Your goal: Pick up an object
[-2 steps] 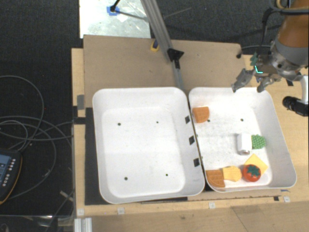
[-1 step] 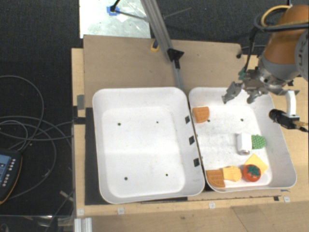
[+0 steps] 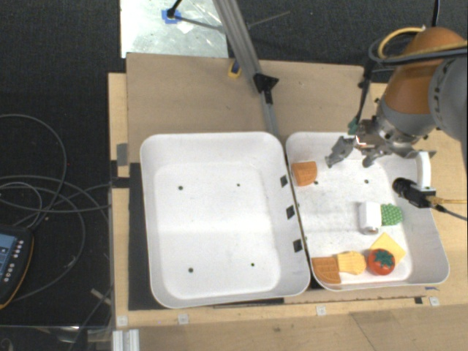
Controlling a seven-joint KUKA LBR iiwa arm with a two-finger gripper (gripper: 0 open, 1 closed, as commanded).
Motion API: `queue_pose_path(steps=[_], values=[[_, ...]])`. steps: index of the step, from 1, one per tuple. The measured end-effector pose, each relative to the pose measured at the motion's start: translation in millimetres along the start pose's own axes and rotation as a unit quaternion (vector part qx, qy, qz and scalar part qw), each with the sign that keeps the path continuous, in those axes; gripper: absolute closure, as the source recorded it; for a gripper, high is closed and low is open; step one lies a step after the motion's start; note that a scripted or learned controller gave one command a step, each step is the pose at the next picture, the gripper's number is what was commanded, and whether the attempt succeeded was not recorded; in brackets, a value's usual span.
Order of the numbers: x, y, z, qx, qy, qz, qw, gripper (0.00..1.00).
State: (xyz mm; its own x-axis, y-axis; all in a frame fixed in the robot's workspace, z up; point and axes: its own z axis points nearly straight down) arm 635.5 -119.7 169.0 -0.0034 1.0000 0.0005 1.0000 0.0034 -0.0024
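— Looking down at the bench, where is the gripper?

— Over the far part of the right bin, hanging from the grey arm that comes in from the right. Its two fingers stand spread apart, with nothing between them.

— What lies closest to it?

— An orange block, just to its left and a little nearer, against the bin's left wall. The gripper is near it but not touching.

— And the other things?

— All in the same bin. A small white block sits about the middle, with a green piece touching its right side. Along the near edge there is a brown waffle-like piece at the left, a yellow piece just beside it, then a red round thing partly overlapping a yellow wedge. These are well apart from the gripper.

— The left bin?

— Plain white, with a few small dark dots on its floor. Black clips join the two bins along their shared edge
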Motion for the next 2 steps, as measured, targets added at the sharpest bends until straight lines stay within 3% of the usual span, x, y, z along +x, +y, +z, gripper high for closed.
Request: queue_pose_path(steps=[1,2], values=[[-3.9,-3.4,43.0,0.0,0.0,0.001,1.0,0.0],[-4.2,-1.4,28.8,-0.003,0.0,0.001,1.0,1.0]])
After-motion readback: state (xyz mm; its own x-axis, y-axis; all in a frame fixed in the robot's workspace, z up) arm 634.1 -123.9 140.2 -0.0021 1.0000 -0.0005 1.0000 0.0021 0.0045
